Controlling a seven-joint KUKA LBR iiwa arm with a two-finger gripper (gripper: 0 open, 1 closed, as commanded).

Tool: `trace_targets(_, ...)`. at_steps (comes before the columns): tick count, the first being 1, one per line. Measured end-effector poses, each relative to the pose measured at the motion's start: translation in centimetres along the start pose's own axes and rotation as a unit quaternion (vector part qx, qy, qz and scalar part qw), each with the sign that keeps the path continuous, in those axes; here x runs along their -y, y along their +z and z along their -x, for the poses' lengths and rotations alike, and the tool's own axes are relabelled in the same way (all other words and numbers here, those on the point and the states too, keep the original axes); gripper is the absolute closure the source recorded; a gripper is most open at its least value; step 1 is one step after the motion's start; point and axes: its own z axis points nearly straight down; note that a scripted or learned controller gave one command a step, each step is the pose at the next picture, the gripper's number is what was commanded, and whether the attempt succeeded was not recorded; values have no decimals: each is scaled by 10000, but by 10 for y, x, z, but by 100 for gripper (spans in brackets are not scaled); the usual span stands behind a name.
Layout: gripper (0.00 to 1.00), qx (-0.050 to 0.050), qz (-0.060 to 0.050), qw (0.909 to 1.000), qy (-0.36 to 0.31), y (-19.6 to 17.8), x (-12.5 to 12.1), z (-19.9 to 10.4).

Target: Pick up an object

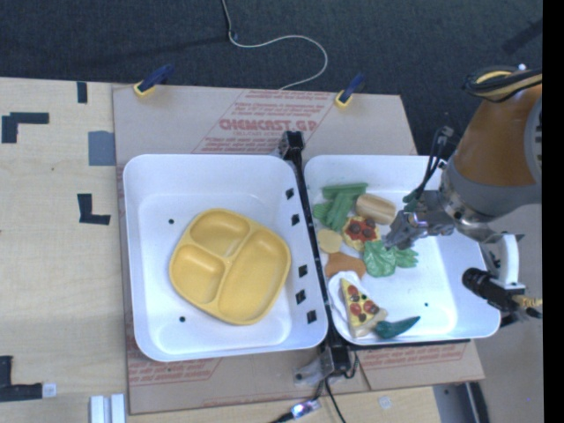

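Over the right bin, pincer lowered onto green leafy toy, grip state cannot be told, pizza slice near front wall, yellow divided plate seated in left bin

A robotics lab bench, by every sign — two white bins clamped onto printed cardboard, black tape marks on the wooden top at left, a loose cable trailing over dark carpet at the far side.
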Motion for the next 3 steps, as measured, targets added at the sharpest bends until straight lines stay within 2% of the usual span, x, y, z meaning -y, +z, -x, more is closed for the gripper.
trace_targets(2,100,1,-15,10000,1,23,-2,-108)
trace_targets(3,100,2,-6,10000,-8,17,-5,-169)
